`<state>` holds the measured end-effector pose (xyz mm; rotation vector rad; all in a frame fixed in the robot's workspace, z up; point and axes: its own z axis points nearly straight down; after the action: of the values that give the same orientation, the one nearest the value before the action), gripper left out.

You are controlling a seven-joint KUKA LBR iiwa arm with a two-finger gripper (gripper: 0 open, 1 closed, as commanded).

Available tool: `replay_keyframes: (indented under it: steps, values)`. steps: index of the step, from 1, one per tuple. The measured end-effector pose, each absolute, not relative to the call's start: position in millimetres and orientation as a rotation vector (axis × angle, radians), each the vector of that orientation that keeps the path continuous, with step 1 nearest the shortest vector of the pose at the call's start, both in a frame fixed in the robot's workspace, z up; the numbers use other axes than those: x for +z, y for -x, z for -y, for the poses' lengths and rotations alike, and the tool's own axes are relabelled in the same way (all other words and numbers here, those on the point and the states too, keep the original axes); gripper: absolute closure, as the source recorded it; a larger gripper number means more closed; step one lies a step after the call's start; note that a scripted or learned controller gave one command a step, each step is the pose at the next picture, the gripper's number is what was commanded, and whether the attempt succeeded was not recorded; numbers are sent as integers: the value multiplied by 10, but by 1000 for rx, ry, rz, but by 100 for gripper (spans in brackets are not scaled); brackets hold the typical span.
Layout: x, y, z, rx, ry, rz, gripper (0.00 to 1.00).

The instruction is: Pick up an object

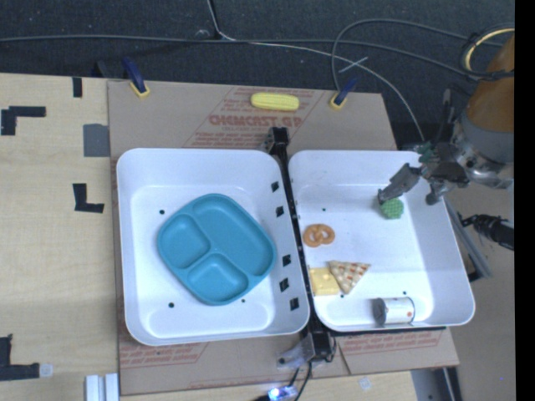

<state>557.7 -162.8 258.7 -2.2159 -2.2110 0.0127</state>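
Gripper [411,186] fingers spread open, as I read it, over the right bin [435,249] at 2 o'clock, one fingertip touching the green object [393,210].

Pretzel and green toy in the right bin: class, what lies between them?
Nothing: in the camera view, bare white bin floor runs from the pretzel to the green toy, which sits by the gripper.

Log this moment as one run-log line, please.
phase: approach | claw: over right bin, beside green object | holding: nothing seen | blue tray: left bin
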Motion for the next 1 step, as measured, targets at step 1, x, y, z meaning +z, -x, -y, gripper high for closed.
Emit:
replay_keyframes:
  steps: [1]
  values:
    - [2657, -5600, 1622, 2, 2219, 2222, 0]
